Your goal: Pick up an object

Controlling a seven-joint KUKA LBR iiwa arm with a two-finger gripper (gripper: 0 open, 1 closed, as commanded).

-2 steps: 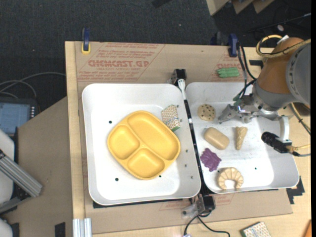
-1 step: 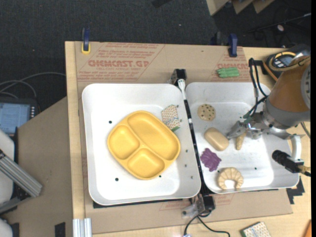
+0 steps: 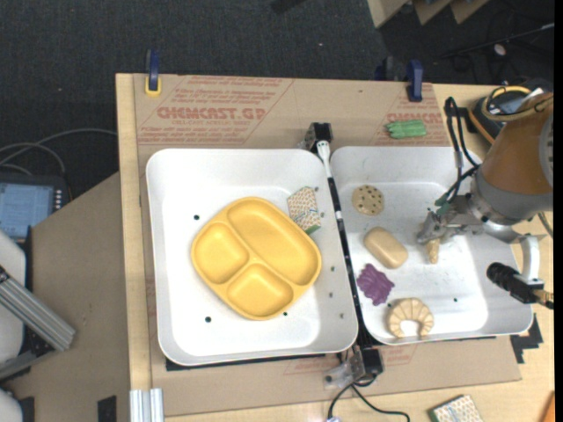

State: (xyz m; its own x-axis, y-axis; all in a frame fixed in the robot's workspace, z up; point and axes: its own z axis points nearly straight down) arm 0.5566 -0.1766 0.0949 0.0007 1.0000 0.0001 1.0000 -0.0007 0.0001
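Observation:
My gripper (image 3: pixel 435 228) reaches in from the right and hangs low over the right bin (image 3: pixel 457 310), in its middle right part. Directly below its tip lies a small tan piece (image 3: pixel 433 252), very close to it; contact cannot be made out. Left of the gripper rests a beige oblong roll (image 3: pixel 385 247). A round speckled cookie (image 3: pixel 368 200) sits toward the bin's back left. A purple grape bunch (image 3: pixel 376 283) and a tan croissant (image 3: pixel 411 316) lie near the front.
The left bin (image 3: pixel 171 236) holds a yellow divided plate (image 3: pixel 254 256) and a small patterned item (image 3: pixel 304 207) at the plate's back right corner. A green object (image 3: pixel 406 129) lies on the cardboard behind the right bin. Cables hang by the arm (image 3: pixel 519 161).

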